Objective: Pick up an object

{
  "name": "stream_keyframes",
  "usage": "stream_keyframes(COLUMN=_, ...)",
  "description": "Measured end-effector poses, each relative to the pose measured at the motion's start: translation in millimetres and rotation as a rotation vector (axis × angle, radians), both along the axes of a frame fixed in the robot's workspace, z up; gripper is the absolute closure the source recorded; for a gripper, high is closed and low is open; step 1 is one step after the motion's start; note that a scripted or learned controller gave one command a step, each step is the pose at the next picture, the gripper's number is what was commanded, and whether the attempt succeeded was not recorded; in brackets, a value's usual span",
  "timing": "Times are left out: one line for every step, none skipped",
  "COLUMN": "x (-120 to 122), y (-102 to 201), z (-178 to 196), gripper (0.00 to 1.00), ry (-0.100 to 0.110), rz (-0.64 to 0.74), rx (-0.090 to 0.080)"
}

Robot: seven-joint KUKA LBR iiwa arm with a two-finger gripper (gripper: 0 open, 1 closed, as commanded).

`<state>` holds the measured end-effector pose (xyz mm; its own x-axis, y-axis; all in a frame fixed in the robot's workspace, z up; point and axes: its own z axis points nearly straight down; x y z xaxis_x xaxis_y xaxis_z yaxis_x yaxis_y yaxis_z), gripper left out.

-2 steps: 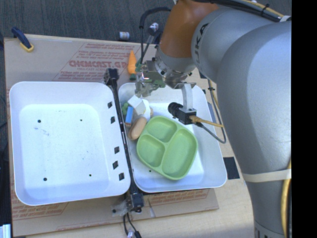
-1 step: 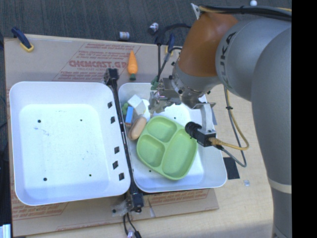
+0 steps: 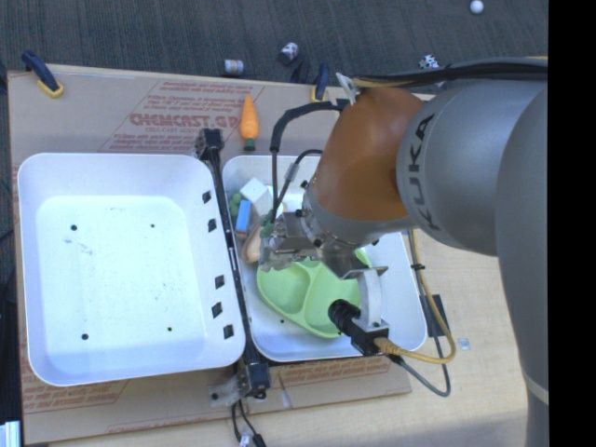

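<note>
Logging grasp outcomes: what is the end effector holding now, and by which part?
Cannot be told: the end effector sits low over the green bowl in the right bin, its tips hidden.

Light wooden bench covered by a brown cardboard sheet with red print. Two shallow white plastic bins on the sheet, side by side: left bin, right bin, touching along black clips. Small orange carrot-shaped toy lying on cardboard just behind the bins. Blue-and-yellow clamp at the sheet's far left corner.
</note>
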<state>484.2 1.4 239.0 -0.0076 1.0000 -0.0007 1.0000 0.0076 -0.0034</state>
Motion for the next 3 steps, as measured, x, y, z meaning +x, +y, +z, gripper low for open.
stream_keyframes(x=0, y=0, z=0, gripper=0.00, ry=-0.001, rz=-0.001, rx=0.000)
stream_keyframes(x=-9, y=114, z=-79, gripper=0.00, ry=0.001, rz=0.003, rx=0.000)
stream_keyframes(x=-7, y=178, z=81, gripper=0.00, ry=-0.005, rz=0.001, rx=0.001)
